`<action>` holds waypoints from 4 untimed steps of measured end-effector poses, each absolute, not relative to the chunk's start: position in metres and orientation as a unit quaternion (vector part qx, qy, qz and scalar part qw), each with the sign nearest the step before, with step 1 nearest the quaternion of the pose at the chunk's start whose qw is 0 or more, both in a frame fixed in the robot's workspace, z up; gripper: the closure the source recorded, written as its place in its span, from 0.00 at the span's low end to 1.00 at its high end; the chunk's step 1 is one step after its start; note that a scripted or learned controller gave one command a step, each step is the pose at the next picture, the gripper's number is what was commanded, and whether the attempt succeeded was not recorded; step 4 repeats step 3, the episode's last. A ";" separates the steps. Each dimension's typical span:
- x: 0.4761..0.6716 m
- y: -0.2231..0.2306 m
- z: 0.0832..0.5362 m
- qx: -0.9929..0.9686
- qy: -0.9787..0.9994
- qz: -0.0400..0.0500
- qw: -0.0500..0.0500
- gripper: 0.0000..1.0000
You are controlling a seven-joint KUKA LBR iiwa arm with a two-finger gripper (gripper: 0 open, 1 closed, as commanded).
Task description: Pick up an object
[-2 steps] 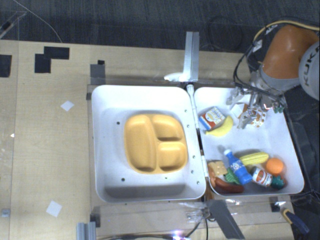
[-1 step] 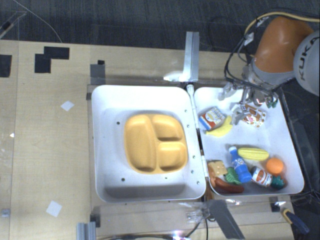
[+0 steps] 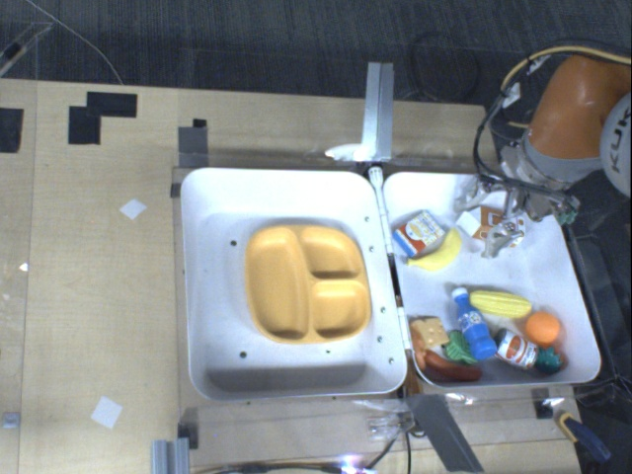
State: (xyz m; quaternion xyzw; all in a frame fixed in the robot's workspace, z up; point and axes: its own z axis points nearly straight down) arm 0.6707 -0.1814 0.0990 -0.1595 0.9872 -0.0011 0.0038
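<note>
Arm (image 3: 583, 107) enters from the right; gripper (image 3: 506, 233) sits low over the back of the right bin (image 3: 583, 294). Jaws: cannot tell from this angle whether open or closed, the tip is small and cluttered. Nothing visibly held between them.

Candidate objects, right bin: carton (image 3: 420, 231) and banana (image 3: 441, 252) just left of the gripper, touching each other. An orange-and-white item (image 3: 474, 223) lies beside the gripper, possibly a small packet; identity unclear. Toward the front: corn (image 3: 501, 303), bottle (image 3: 473, 326), orange (image 3: 541, 328), can (image 3: 515, 349), all crowded together. Left bin (image 3: 212, 294) carries a yellow tray (image 3: 304, 282).

Step, as judged: approach/descent, grasp not yet secured. Next move calls for settling on one target near the tip, closing on it squarely, then lifting straight up clear of neighbours.
</note>
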 end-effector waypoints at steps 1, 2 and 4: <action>0.640 -0.206 0.136 0.030 1.000 0.000 0.005 0.00; 0.614 -0.204 0.128 0.171 0.985 0.001 0.009 0.00; 0.603 -0.203 0.110 0.299 0.954 0.004 0.033 0.00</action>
